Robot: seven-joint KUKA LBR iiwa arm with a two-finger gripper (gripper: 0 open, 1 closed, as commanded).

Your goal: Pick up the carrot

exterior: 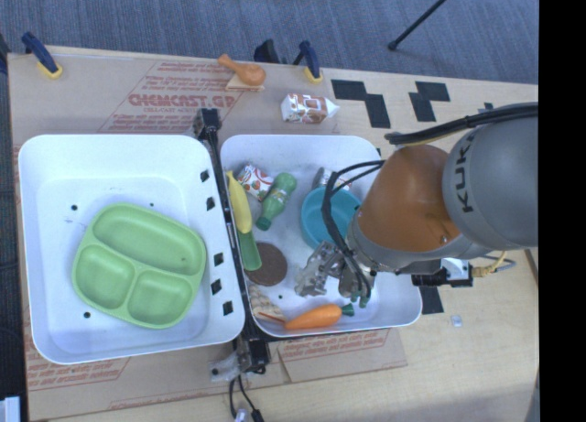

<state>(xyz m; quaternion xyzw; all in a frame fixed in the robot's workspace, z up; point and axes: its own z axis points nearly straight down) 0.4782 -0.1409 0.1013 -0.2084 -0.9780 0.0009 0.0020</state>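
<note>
Camera view, read from the left of the frame: you see the left bin (37, 228) with a green divided plate (137, 265) lying in it. In the right bin (371, 150) there are a banana (240, 205), a green bottle (275, 200), a brown disc (267, 265) and a blue bowl (320, 214) that the arm partly covers.

The carrot (313, 318) lies in the lower middle of the frame, on the floor of the right bin and close along its near wall. Its long axis runs almost left to right, a little raised on the right. The narrow tip points left and the green stub end points right.

The gripper (331, 275) hangs just above the carrot in the picture. Its metal fingers are too blurred, so you cannot tell if they are released or clenched. Nothing is visible between them.

What could go wrong, in my judgement: the carrot is so near the wall that one finger may land on the rim or the wall and push the carrot away. Also, if the fingers close along the long axis and not across it, the carrot will probably slip out. The brown disc and other things nearby could be caught as well.
</note>
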